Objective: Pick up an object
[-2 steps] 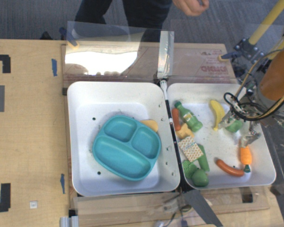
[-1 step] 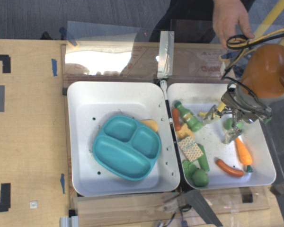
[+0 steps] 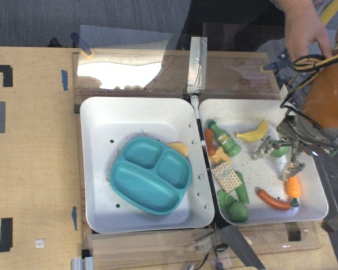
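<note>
Tool (image 3: pixel 279 153): we cannot tell its opening; it sits low in the right bin (image 3: pixel 318 210) | Target: we judge the carrot (image 3: pixel 293 188), just below the tool, nearest | Handling: we rate it light, stiff, smooth plastic, prone to roll | Grip: across the orange midsection, clear of the sausage (image 3: pixel 273 200) beside it.

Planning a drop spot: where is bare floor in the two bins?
Left bin: bare strip along its far and left walls, around the teal plate. Right bin: a small patch between banana and chili, under the pincer. Crowded along the divider: green bottle, cracker, lime.
</note>
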You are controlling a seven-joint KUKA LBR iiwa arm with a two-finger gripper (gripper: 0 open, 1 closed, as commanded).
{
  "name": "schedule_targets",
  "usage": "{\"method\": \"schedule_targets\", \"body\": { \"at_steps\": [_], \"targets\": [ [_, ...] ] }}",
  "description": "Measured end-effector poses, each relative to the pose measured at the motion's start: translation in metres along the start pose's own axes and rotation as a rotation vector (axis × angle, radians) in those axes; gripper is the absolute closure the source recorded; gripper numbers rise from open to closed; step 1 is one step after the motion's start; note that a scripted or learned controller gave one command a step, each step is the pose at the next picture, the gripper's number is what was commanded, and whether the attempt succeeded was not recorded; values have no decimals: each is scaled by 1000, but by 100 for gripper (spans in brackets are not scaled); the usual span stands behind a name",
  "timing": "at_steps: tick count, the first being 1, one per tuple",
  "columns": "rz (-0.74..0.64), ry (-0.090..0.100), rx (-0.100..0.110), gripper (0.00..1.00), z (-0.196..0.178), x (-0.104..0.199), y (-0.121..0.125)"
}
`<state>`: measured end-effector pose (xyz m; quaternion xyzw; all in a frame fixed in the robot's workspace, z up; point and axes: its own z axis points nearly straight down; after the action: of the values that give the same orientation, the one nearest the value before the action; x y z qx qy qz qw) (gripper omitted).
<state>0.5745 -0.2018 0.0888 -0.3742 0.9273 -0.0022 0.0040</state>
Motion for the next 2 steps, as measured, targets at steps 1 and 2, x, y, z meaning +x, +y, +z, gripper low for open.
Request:
{"method": "schedule_targets", "body": {
  "at_steps": [1, 2],
  "targets": [
    [23, -23, 9, 0, -6, 37, 24],
    [68, 1, -3, 0, -1, 17, 9]
  ]
}}
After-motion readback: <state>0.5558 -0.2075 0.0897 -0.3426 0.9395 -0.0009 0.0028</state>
